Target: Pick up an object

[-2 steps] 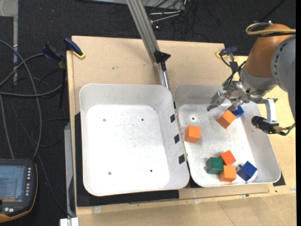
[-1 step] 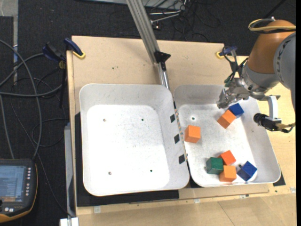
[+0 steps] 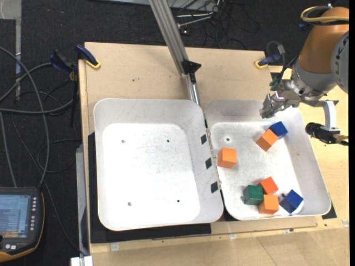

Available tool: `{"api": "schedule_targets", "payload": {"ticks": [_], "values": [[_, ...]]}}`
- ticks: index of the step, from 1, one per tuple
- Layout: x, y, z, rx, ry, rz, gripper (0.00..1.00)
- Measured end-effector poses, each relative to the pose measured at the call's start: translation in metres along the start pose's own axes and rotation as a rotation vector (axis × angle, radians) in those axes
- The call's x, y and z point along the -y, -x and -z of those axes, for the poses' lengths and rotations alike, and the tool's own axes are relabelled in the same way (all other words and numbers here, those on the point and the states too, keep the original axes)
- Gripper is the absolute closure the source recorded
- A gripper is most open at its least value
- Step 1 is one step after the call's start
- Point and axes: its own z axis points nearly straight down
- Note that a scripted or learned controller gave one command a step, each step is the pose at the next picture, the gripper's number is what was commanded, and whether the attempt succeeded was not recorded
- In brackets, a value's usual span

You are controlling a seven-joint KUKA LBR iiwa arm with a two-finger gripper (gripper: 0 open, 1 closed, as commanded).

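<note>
Up at about two o'clock, the claw [image 3: 270, 107] hangs over the far rim of the right bin [image 3: 310, 165]; whether its tips are spread or closed cannot be told from this angle, and nothing shows between them. Just below it, toward five o'clock, a blue block [image 3: 278, 129] touches an orange block [image 3: 266, 140]. Another orange cube [image 3: 227, 157] sits alone near the bin's nine o'clock wall. Down at six o'clock a cluster lies together: a green block [image 3: 254, 194], a red-orange block [image 3: 269, 185], an orange one [image 3: 269, 204] and a second blue block [image 3: 291, 200]. The left bin [image 3: 111, 148] lies beside it on the desk [image 3: 138, 71].
</note>
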Motion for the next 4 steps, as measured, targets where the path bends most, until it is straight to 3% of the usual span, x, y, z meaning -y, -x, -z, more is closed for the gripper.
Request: {"api": "schedule_targets", "payload": {"ticks": [1, 4], "values": [[-0.002, 0.000, 0.046, 0.000, 0.000, 0.000, 1.00], [-0.005, -0.152, 0.055, -0.004, -0.005, 0.004, 1.00]]}}
